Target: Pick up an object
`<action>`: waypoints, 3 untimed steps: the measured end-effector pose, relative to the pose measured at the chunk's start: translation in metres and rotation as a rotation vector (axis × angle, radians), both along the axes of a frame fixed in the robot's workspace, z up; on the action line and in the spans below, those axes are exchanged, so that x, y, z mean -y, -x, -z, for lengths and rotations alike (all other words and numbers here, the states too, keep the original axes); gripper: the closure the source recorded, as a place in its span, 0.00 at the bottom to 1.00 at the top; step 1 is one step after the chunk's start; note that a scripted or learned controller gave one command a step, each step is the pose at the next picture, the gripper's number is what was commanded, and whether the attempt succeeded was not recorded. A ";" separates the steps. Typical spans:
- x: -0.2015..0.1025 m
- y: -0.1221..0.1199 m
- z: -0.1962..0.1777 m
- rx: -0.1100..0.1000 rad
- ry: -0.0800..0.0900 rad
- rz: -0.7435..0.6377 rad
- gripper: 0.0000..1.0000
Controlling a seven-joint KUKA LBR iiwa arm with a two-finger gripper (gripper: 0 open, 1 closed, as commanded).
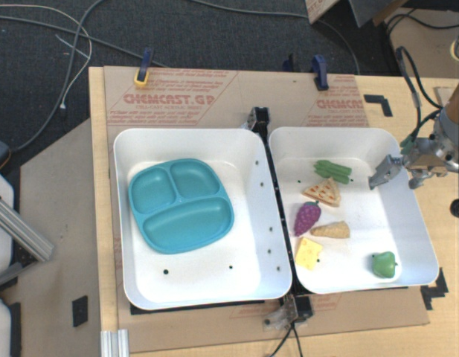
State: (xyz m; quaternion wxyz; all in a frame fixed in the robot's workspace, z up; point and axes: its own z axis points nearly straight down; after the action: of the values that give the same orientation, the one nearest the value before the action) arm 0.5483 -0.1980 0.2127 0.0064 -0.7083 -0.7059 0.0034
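- Camera view, looking down at a slant: two white bins side by side on a cardboard-covered bench, left bin (pixel 132 199) and right bin (pixel 408 236).
- Left bin holds one teal divided plate (pixel 182 204), lying flat near its middle.
- Right bin holds the candidate objects, all loose on the floor: a green pod-shaped piece (pixel 332 170) toward the far side, a pizza-slice toy (pixel 323 193) just beside it, a purple grape bunch (pixel 306 216), a tan cone-shaped piece (pixel 332 230), a yellow cheese block (pixel 309 253) near the front left, and a green pepper (pixel 384 264) alone at the front right.
- The gripper (pixel 399 167) sits over the right bin's far right wall, above the rim, well apart from every object.
- Finger state: one grey finger (pixel 383 172) points down and left; whether the pair stands spread or closed cannot be told at this angle. Nothing is seen between them.
- Step in hand, as judged: approach. No object has been taken.
- Next move calls for choosing a target, travelling over it and descending squarely. The pepper stands clear of neighbours and looks the easiest. The clustered pieces risk a nudge or a double catch.
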 end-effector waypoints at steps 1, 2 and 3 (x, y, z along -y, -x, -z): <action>0.000 -0.003 -0.007 0.013 0.003 -0.004 0.00; 0.000 -0.002 0.055 0.009 0.001 -0.003 0.00; 0.000 0.000 0.118 0.008 0.001 -0.003 0.00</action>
State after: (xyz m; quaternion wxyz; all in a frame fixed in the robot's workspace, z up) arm 0.5479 -0.1981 0.0943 0.0034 -0.7071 -0.7071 0.0010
